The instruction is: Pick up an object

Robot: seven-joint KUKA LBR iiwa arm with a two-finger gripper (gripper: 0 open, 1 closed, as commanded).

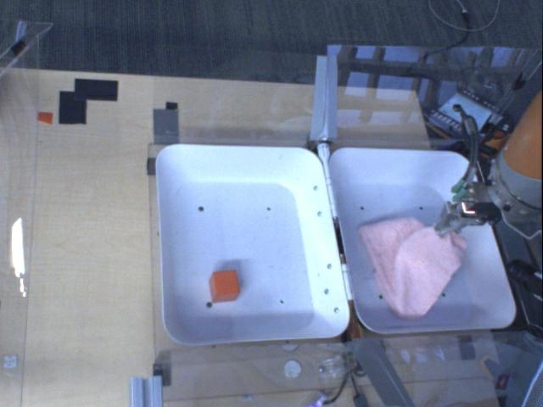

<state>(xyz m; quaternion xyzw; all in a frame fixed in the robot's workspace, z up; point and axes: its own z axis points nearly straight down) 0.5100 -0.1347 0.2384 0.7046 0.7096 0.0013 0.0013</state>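
A pink cloth (pixel 411 263) lies crumpled in the right bin (pixel 382 170), toward its front right. My gripper (pixel 451 221) is low over the cloth's upper right edge, and its tip meets the fabric there. The grey arm with its orange band (pixel 526 147) reaches in from the right. A small orange cube (pixel 225 286) rests in the front part of the left bin (pixel 237 176), far from the gripper.
A metal divider (pixel 325 108) runs between the two bins. The wooden bench (pixel 76 244) extends to the left, with black markers (pixel 85 97) near its back. Cables and equipment (pixel 475 91) sit behind the right bin.
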